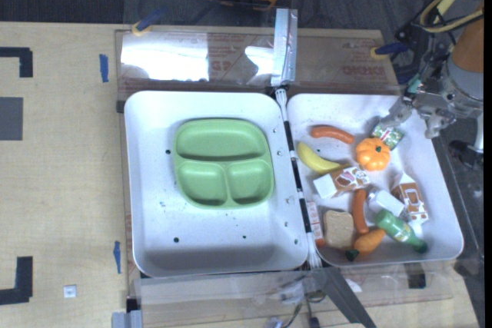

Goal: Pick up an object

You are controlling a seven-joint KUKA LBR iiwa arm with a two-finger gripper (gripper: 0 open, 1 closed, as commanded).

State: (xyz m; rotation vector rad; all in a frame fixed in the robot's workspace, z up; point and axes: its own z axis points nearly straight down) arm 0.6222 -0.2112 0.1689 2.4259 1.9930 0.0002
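The gripper [401, 113] was seen at the far right corner of the right bin [450, 242], hung from the grey wrist that reached in from the right. Whether it was open or closed could not be told, since its tip was blurred against the white wall. Nothing could be made out as held.

Just beside the tip, toward the near left, a small green-and-white carton [388, 137] was found. It was judged the likeliest target. Its long axis appeared to run slantwise, from far right to near left, roughly in line with the gripper's reach. Touching it on the near left was a toy pumpkin [373, 154] – round, with no axis to speak of.

Further out, a red sausage [332, 134] lay across the bin and a banana [315, 159] just below it, its tip pointed right. A second sausage [360, 210], a bread slice [338, 226], a carrot [368, 241] and a green bottle [400, 229] were crowded at the near edge.

In the left bin [146, 242] a green divided plate [223, 163] was set – well apart.
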